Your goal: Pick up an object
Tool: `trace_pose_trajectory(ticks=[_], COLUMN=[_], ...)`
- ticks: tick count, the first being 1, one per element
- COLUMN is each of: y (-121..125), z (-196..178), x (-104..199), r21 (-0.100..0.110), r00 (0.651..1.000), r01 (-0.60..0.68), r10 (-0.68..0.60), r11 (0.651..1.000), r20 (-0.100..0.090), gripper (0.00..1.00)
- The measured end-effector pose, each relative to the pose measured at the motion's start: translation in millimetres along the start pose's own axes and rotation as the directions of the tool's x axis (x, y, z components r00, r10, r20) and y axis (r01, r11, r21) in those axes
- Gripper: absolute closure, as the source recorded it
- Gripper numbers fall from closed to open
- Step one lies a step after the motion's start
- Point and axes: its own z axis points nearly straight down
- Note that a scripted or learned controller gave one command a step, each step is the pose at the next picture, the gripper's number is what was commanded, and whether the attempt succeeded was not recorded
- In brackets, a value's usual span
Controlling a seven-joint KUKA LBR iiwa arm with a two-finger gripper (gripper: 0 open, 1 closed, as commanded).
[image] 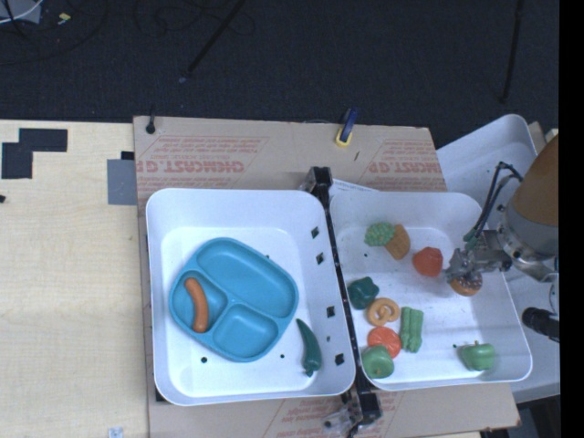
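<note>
- Claw: lowered in the right bin; whether its jaws are apart or together cannot be told.
- Brown object: directly beneath the claw, red tomato just left.
- Step: apparently grasping; next, a secure lift.

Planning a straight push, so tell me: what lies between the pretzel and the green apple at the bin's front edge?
In the camera view, an orange-red tomato lies between the pretzel and the green apple.
</note>
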Motion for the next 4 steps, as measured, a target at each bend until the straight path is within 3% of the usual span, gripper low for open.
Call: trace_pose_trajectory(ticks=[2, 4], y=[1.1, 24.5], z=[-75.1, -64.9], x=[-4.4, 114.7], r21=[0.001, 0.004], r00=[1.0, 1.0], r01=[0.005, 0.012], r10=[-0.005, -0.012], r11=[1.0, 1.0], r20=[-0.001, -0.005], gripper=[1.0, 1.0])
